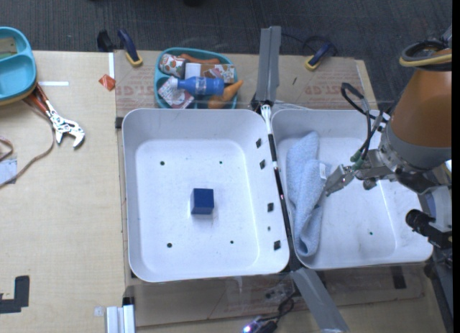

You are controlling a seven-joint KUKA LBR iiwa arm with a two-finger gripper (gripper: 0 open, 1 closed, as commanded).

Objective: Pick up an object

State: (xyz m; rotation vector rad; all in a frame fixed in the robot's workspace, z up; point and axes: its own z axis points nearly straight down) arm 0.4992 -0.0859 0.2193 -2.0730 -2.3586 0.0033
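A small dark blue cube (203, 201) sits on the floor of the left white bin (144, 238), a little below its middle. A pale blue towel (305, 189) lies crumpled along the left wall of the right bin (374, 242). My gripper (333, 180) hangs low over the right bin, pointing left, its tip at the towel's right edge. The grey arm with its orange band (430, 103) reaches in from the right. Whether the tip touches the cloth is unclear.
Behind the left bin stands a blue bowl (195, 80) of packets and a bottle. A wrench (63, 127) and a teal tray (14, 64) lie on the wooden bench at the left. Clamps (129, 47) sit at the back edge.
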